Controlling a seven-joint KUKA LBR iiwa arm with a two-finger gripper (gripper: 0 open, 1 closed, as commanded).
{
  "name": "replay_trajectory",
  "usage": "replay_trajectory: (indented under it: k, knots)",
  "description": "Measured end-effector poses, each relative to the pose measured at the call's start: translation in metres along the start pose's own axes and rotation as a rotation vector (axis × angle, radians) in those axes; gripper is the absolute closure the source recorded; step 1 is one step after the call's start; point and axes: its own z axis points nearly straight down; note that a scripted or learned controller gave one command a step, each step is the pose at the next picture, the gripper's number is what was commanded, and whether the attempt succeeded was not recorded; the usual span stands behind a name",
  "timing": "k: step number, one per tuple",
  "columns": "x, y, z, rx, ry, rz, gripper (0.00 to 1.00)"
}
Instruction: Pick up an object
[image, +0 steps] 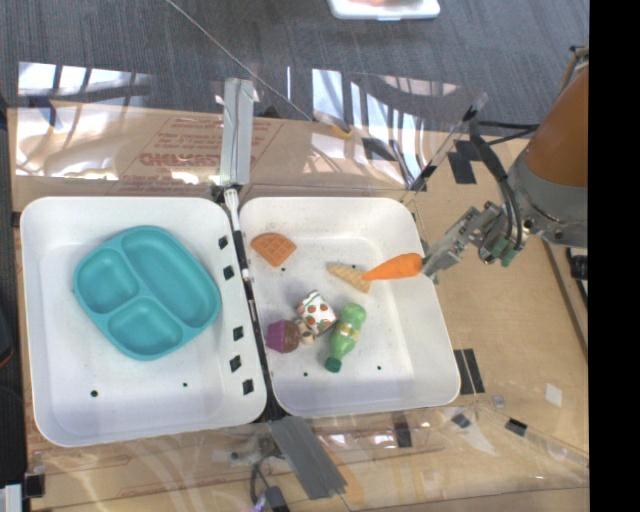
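An orange carrot (393, 267) hangs over the right side of the right bin (300, 395). Its thick end sits between the fingertips of my gripper (430, 264), which reaches in from the right and is shut on it. The carrot's thin tip points left towards a tan wedge (349, 275) lying on the bin floor. Lower in the same bin lie a green bottle (344, 336), a white patterned block (316, 313) and a purple piece (283, 335), close together. A round waffle (273, 248) lies near the bin's upper left corner.
The left bin (60, 400) holds a teal divided plate (146, 290). A metal bar (237, 130) stands behind the seam between the bins. The arm's orange band (565, 130) is at the right, over the brown bench.
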Motion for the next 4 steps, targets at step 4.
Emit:
replay_trajectory:
  k: [4]
  knots:
    - [0.023,0.029,0.025,0.000,0.001,-0.097,1.00]
